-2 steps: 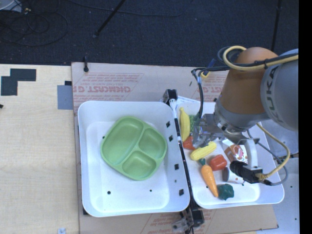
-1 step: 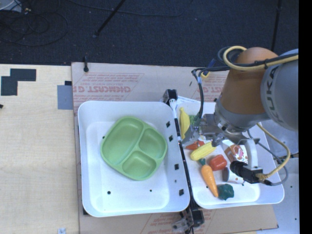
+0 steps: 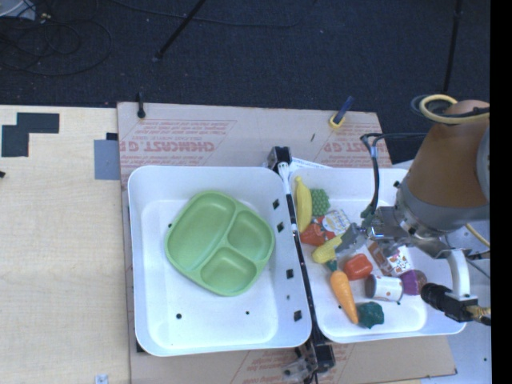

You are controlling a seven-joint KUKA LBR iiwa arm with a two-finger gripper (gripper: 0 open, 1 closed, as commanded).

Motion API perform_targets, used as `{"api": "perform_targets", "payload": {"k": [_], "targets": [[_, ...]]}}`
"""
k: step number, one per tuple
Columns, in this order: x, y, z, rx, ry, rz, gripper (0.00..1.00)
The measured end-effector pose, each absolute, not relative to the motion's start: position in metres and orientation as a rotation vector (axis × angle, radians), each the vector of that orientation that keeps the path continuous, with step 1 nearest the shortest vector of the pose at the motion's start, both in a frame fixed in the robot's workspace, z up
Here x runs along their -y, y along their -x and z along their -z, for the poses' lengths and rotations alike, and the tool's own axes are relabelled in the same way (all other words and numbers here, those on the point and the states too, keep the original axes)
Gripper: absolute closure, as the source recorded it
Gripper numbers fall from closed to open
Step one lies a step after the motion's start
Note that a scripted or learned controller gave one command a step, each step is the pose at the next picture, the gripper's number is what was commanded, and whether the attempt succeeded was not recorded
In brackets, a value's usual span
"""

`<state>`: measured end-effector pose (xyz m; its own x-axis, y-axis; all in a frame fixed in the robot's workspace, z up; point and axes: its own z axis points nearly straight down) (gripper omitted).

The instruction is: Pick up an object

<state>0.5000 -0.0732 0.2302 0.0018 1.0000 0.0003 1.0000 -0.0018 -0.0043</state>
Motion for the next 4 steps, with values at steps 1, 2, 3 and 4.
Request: {"api": "perform_targets", "payload": {"k": [1,2,3,4], "targets": [[0.102,-0.495,-0.090,2.218,2.222,-0.001,0.00],[0.102,-0.496,-0.099,2.209,2.226,0.001,1.00],[0.042,-0.558,-0.188,2.222,2.218,0.000,1.00],[-0.005,-0.510,-0.290,2.222,2.219,0.000,1.00]]}}
